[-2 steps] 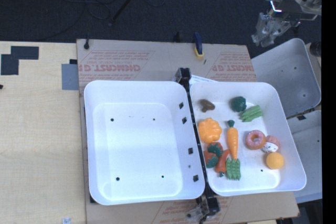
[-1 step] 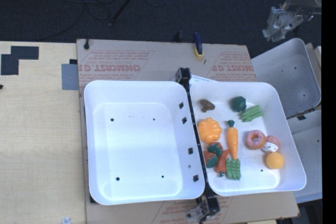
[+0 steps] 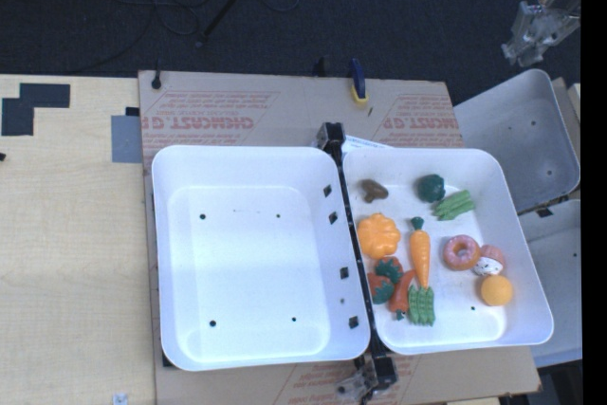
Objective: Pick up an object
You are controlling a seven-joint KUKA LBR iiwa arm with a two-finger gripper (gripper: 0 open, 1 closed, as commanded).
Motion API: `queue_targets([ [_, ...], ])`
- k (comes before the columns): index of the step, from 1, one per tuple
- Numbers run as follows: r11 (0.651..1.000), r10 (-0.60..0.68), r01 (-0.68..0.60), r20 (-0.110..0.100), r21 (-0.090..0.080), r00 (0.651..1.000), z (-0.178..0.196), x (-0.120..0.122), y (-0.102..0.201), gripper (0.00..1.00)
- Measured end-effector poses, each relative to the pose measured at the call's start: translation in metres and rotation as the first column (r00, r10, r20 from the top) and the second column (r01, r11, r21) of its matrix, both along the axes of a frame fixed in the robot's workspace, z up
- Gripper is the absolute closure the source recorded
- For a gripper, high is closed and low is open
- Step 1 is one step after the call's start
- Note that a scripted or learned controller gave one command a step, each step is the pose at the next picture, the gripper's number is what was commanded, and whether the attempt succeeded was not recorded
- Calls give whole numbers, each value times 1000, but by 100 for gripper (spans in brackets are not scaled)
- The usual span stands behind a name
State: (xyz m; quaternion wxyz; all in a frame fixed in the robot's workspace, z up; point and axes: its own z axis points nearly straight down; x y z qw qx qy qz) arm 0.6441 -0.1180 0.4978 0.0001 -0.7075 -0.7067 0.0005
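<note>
While the end effector [image 3: 541,24] hangs at two o'clock, off the bins, its grip state impossible to tell, the toys lie in the right bin [image 3: 512,204]: pumpkin [image 3: 378,234], carrot [image 3: 419,253], donut [image 3: 462,251], orange [image 3: 495,290].

Pale wooden counter [image 3: 66,251]; brown printed cardboard sheet [image 3: 247,114] on it, two shallow white plastic bins [image 3: 175,168] atop, side by side, 9 and 3 o'clock.
</note>
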Motion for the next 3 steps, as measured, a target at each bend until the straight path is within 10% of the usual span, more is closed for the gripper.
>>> queue_targets([
  [2,1000,0,0,-1,-1,1000,25,-11,-97,100],
  [3,1000,1,0,-17,6,1000,-175,-49,-94,100],
])
